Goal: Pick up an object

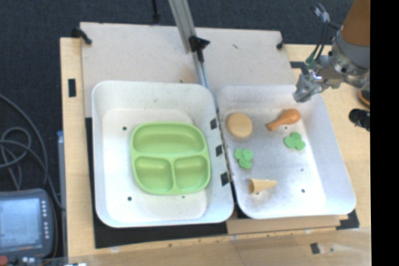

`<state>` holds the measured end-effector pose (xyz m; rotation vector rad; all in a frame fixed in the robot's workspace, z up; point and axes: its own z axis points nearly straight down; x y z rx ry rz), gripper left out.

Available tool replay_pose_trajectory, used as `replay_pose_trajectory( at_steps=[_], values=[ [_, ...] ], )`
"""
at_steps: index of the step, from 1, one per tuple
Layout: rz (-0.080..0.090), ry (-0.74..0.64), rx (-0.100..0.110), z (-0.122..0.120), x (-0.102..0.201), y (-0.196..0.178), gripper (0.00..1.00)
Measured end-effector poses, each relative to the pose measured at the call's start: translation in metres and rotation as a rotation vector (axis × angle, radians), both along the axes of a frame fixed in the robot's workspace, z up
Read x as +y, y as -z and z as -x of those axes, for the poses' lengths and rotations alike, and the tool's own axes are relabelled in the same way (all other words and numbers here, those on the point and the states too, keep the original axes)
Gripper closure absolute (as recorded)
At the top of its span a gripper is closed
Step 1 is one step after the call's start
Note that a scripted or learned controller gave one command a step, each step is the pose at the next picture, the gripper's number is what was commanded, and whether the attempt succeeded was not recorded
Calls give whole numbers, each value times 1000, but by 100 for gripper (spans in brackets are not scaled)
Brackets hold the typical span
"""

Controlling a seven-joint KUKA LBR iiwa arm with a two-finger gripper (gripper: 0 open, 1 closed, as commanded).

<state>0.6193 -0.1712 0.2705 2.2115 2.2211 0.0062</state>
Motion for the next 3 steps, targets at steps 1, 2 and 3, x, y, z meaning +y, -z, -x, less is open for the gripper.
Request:
replay_pose_trajectory(
  at_steps=[1,2,3],
  values=[
    [-1,0,8,13,42,11,100],
    [-2,-2,8,25,95,19,100],
    [-4,-3,6,44,141,10,100]
  ],
)
